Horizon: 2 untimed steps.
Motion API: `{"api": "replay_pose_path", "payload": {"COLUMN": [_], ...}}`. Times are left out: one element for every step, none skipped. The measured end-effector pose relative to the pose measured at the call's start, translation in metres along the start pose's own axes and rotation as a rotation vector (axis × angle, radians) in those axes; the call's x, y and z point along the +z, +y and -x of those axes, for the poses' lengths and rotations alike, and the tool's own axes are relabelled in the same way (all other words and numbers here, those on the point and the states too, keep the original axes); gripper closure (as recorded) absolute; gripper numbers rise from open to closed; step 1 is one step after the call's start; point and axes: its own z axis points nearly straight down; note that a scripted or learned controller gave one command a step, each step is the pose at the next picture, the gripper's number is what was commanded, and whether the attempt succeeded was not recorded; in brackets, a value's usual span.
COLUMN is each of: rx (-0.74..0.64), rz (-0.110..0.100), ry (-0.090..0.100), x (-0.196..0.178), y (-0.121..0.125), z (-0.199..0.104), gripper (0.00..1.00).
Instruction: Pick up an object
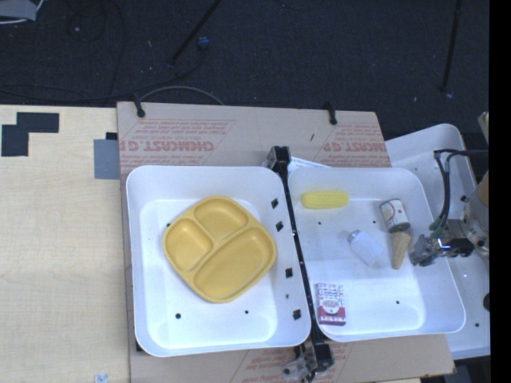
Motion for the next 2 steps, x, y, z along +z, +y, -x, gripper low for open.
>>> {"api": "replay_pose_path", "payload": {"rx": [0.0,-0.003], "rz": [0.002,-0.003], "ry": [-0.001,0.002], "x": [-0.063,-0.064], "y": [-0.002,0.011], "z": [0.0,-0.043], "gripper": [1.0,1.0]}}
